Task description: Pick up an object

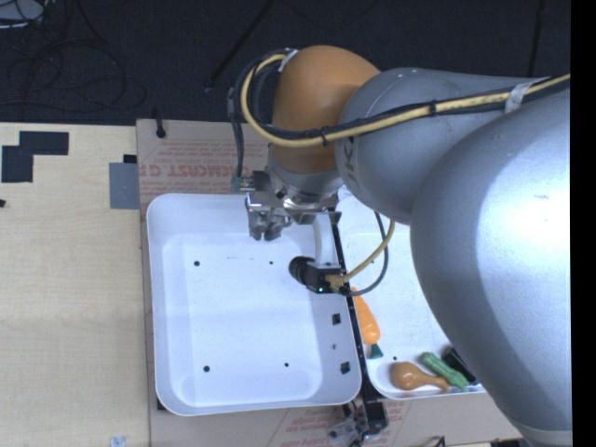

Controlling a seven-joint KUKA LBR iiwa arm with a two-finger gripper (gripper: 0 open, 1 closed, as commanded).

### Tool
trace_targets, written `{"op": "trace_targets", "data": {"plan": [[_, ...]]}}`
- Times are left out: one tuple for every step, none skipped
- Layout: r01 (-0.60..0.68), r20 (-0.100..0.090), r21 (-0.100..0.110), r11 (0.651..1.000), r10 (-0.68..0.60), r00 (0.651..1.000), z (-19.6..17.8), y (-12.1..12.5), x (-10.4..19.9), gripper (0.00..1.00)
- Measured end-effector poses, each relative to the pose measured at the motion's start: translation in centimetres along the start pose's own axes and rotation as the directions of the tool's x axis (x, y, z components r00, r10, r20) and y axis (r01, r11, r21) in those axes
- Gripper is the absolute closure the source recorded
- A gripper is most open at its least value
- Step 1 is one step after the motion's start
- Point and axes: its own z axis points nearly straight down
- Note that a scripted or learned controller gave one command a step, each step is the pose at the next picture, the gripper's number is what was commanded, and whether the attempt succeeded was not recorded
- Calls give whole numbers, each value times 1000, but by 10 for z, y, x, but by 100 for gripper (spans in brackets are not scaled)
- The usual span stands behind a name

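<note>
- Looking down on the bench (65,277), you see two shallow white bins side by side: the left bin (172,343) sits near the centre of the view, the right bin (410,391) at about four o'clock from it, largely covered by the grey arm (484,231)
- You find the arm reaching in from three o'clock, its orange band (312,101) at about twelve o'clock above the wrist
- You see the gripper (265,231) over the far edge of the left bin, towards the twelve o'clock side of that bin; whether its fingers are apart or together, you cannot tell, and nothing is visibly held
- You can pick out the objects in the right bin: an orange carrot-like piece (367,321) beside the divide between the bins, a tan pear-shaped object (413,376) at five o'clock from it, and a green object (445,369) just beside the tan one, at its three o'clock
- You see a brown cardboard sheet (191,161) under both bins
</note>
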Motion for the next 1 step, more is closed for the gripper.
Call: {"op": "trace_targets", "data": {"plan": [[10,-3,-1,1000,-10,1000,23,21,44,100]]}}
